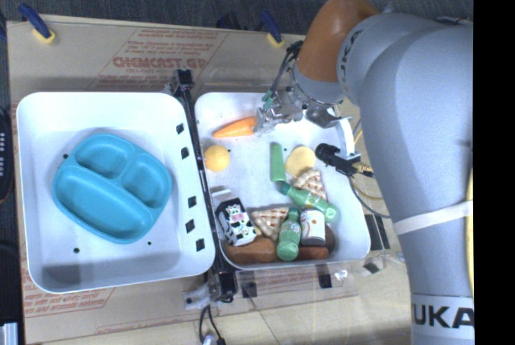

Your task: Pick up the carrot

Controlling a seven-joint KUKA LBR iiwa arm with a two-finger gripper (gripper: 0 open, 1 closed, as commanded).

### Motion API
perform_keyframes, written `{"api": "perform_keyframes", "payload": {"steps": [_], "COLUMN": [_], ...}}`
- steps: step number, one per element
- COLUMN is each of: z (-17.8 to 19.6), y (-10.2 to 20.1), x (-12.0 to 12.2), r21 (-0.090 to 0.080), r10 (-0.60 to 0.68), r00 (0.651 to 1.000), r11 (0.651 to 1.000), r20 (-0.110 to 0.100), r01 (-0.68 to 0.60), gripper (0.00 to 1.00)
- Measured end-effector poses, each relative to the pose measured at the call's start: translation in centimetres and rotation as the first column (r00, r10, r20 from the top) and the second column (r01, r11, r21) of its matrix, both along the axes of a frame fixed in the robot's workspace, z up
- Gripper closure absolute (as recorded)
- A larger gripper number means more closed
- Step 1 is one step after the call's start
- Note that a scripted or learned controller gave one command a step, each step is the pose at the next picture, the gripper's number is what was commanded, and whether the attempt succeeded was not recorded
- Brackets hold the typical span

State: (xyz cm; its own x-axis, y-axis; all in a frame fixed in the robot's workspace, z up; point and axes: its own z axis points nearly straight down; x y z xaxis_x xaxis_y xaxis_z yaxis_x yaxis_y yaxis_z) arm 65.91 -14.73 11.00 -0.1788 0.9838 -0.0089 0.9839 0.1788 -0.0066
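Carrot lies (orange, tilted) touching hand at its left.

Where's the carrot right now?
The carrot lies in the right bin, near its far edge, just above the yellow ball. The robot's hand is at its right end.

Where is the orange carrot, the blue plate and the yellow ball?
orange carrot [234,127], camera view, middle of its body.
blue divided plate [113,188], camera view, central ridge between compartments.
yellow round ball [216,158], camera view, its centre.
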Motion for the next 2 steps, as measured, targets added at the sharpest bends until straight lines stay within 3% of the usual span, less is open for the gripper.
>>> {"api": "perform_keyframes", "payload": {"steps": [1, 2], "z": [-1.9, 8.4], "y": [5.3, 11.8], "x": [-0.4, -4.2], "r21": [0.008, 0.008], "r10": [-0.187, -0.506], "r00": [0.982, 0.862], "r11": [0.982, 0.862], "r20": [-0.007, 0.002], "r01": [0.187, 0.506], "gripper": [1.0, 1.0]}}
